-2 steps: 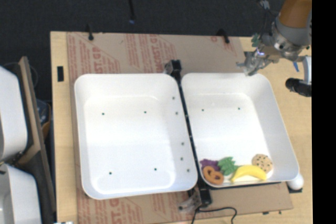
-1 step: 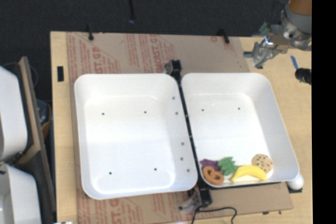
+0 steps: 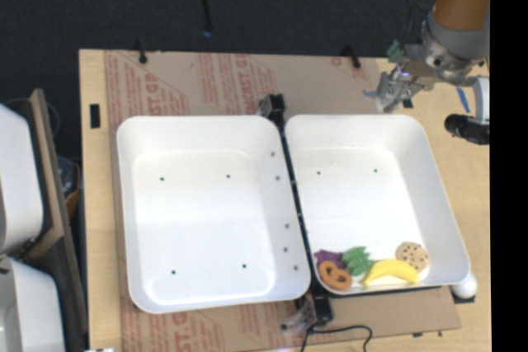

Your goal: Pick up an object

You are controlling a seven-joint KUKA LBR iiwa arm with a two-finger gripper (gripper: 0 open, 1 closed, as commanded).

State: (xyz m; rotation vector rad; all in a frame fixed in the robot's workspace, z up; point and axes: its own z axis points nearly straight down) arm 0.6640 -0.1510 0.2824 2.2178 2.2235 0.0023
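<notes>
I'm looking down on the counter (image 3: pixel 99 95) from the fixed camera, and the arm (image 3: pixel 459 4) comes in at the upper right, its orange band just above the grey wrist. The gripper (image 3: pixel 394 93) hangs beyond the far edge of the right bin (image 3: pixel 429 169), over the brown cardboard sheet (image 3: pixel 206 82), not over the bin floor. It is small and blurred from here, so I cannot tell whether it is spread or closed, and I see nothing carried in it.

All the objects sit in the right bin, bunched along its near wall. From left to right I make out a brown pretzel (image 3: pixel 334 276), a small purple piece (image 3: pixel 328 258) just behind it, a green leafy toy (image 3: pixel 357 260), a yellow banana (image 3: pixel 391 271) lying flat, and a round cookie (image 3: pixel 412 255) with dark chips at the banana's far end. They are packed close, the green toy touching or nearly touching the banana. The gripper is well apart from the cluster, at the opposite end of that bin.

The left bin (image 3: pixel 132 202) lies beside the right one, their walls meeting along a dark seam with a black clamp (image 3: pixel 273 105) at its far end.
</notes>
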